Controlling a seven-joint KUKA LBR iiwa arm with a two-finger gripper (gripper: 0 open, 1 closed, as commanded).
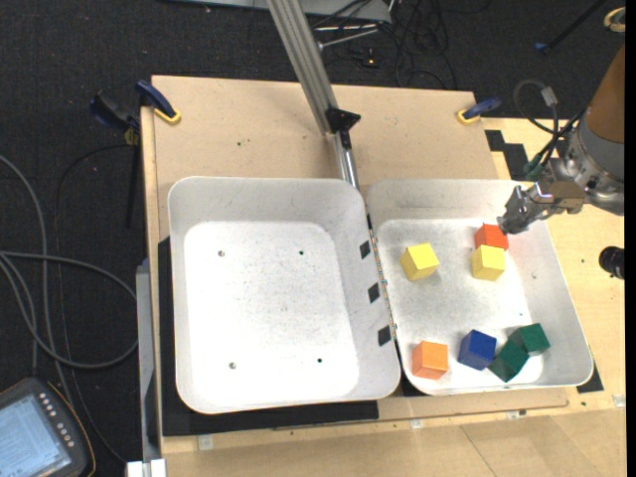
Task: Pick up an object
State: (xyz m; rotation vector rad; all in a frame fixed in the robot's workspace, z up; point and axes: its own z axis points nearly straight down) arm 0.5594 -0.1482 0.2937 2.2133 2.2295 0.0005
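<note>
Gripper (517,215), grip state unclear, over two yellow, two green, red, orange, blue blocks

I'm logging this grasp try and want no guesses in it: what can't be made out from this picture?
- Hand: small and dark in the camera view, so its fingers' state is unclear.
- Red block: the yellow block in front covers its lower part; contact with the hand is unclear.
- Two green blocks: they overlap, so their outlines merge.
- Arm: cut off by the right edge.
</note>
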